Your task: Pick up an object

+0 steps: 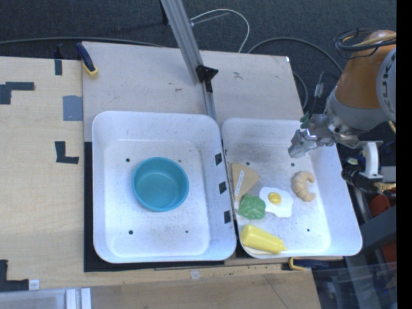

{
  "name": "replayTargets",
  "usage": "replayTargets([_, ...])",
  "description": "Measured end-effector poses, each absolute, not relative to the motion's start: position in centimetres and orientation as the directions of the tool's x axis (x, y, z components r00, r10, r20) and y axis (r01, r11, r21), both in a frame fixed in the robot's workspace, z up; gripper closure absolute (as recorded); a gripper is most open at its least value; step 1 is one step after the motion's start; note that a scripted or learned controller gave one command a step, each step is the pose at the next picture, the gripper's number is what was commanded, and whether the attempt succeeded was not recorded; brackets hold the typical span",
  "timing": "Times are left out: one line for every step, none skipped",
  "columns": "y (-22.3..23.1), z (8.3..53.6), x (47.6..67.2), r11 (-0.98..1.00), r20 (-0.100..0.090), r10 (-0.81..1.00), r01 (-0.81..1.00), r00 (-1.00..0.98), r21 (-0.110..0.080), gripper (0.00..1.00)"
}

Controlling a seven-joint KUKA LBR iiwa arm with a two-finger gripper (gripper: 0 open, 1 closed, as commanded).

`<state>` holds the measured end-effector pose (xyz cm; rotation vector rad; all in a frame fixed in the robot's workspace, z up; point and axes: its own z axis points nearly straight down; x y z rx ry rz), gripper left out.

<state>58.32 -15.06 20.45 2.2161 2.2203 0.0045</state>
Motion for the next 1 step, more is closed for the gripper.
replayTargets([-15.29,26.77,58.14,0.002,-0.002,1.0,1.0,-0.002,0.006,1.0])
